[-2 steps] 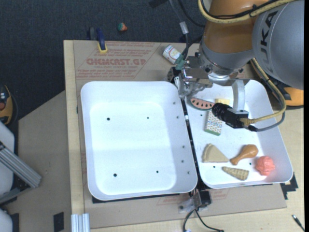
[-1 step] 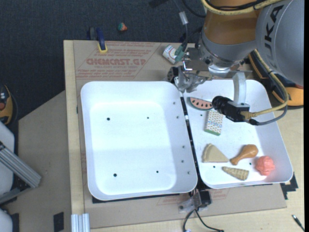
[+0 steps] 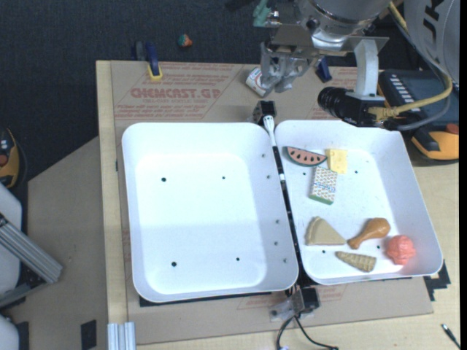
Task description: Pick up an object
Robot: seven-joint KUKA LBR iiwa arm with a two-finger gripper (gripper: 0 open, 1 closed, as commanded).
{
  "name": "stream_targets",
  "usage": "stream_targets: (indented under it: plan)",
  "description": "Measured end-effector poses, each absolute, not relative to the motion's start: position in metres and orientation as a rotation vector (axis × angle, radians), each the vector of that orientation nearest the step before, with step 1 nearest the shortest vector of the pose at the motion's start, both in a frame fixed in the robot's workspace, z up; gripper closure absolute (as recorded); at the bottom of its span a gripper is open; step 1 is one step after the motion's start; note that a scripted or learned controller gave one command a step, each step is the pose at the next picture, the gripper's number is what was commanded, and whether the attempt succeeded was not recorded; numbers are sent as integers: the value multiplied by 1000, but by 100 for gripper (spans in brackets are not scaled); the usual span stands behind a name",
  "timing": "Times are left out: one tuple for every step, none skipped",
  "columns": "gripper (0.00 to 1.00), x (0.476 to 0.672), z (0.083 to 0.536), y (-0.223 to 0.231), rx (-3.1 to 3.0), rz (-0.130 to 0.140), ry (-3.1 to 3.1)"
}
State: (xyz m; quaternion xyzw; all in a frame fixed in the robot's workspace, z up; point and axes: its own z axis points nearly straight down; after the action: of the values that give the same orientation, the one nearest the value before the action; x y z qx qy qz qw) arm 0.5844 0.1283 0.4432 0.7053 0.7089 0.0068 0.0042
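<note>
The gripper (image 3: 279, 75) hangs at the top of the view, above the cardboard sheet (image 3: 182, 93) behind the two bins and just past their far rims, close to where the bins meet. Whether its fingers are spread or pressed together cannot be told; they blur into the metal parts around them, and nothing can be seen between them.

The left bin (image 3: 139, 195) is to the left of the right bin (image 3: 419, 195), the two touching along a dark seam. All the objects lie in the right bin. A watermelon slice (image 3: 303, 155) lies near the far rim, with a yellow block (image 3: 338, 160) just beside it on the right. A patterned packet (image 3: 324, 185) lies below them, touching the yellow block's lower edge. Nearer the front, a tan wedge (image 3: 322, 232) lies beside a drumstick (image 3: 369, 232), a cone (image 3: 357, 260) lies just in front of both, and a pink lump (image 3: 400, 249) rests by the right front corner.

On the tabletop beyond the cardboard, a blue clamp (image 3: 152, 59) grips the sheet's far edge, and a small coloured bit (image 3: 185, 41) lies apart behind it.
</note>
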Motion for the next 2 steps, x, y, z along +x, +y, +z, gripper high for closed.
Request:
stream_targets:
  plan:
    - [100,536,465,36,2230,-1,2211]
    - [100,476,433,87,2220,-7,2231]
